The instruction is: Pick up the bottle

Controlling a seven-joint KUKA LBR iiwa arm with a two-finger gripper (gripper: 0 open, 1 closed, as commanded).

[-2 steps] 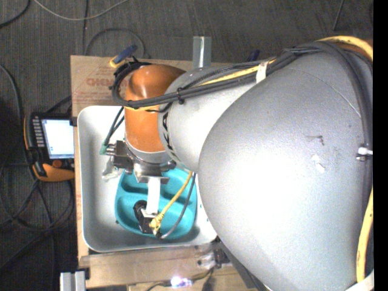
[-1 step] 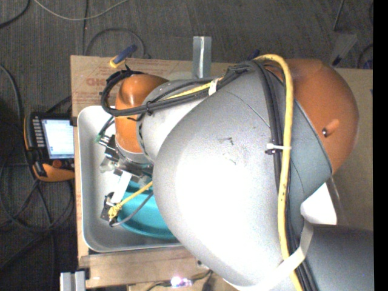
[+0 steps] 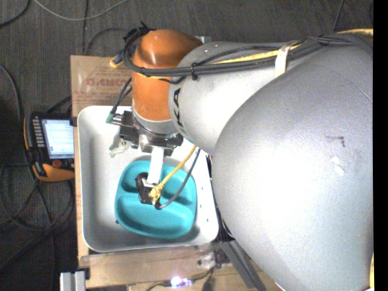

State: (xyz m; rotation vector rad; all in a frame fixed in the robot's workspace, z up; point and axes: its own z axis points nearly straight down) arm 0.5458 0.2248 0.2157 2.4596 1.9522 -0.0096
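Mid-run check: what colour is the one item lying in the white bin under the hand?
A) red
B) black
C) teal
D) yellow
C: the item lying in the white bin is plainly teal, and it sits toward the bin's near end.

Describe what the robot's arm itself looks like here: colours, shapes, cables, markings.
The bulky rounded pale grey arm has a faintly speckled casing. A glossy orange band rings it above the wrist, with black lettering partly visible beside it. A bundle of dark and yellow cables runs along the link, cinched by a pale strap. Below the band sits a silvery metal wrist mount.
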